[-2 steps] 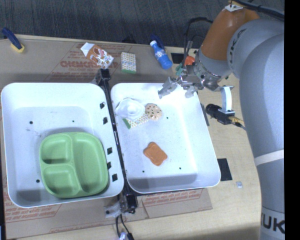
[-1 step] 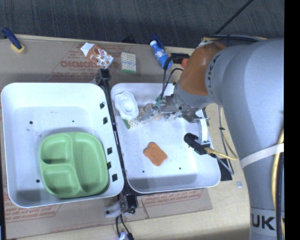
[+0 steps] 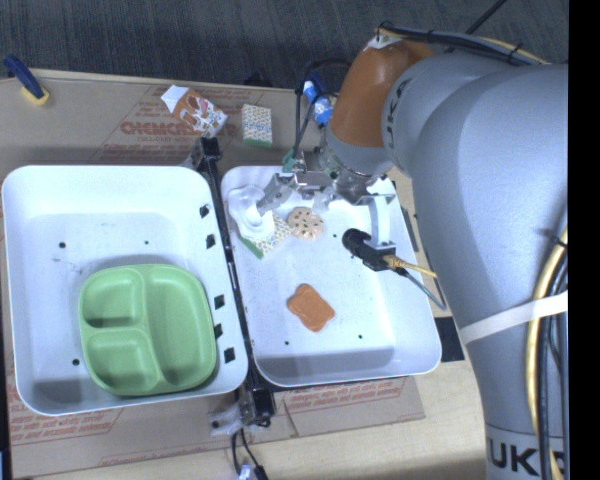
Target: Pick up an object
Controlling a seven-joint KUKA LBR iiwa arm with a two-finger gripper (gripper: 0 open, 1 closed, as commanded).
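two shallow white bins, left (image 3: 40,198) and right (image 3: 380,318), sit side by side on brown printed cardboard (image 3: 130,128). the left holds one green three-compartment plastic plate (image 3: 148,326). the right holds three things: one flat orange-brown toast-like piece (image 3: 310,307), one round tan lattice biscuit (image 3: 304,223), and one white-and-green item (image 3: 255,226). the gripper (image 3: 285,190) hangs over that bin's far end, just above the biscuit; open or closed, i cannot tell.

Reaching in from the right with the grey arm (image 3: 480,178), bent down past the orange band (image 3: 365,93), gripper (image 3: 286,190) pointing low, toward the view's left.
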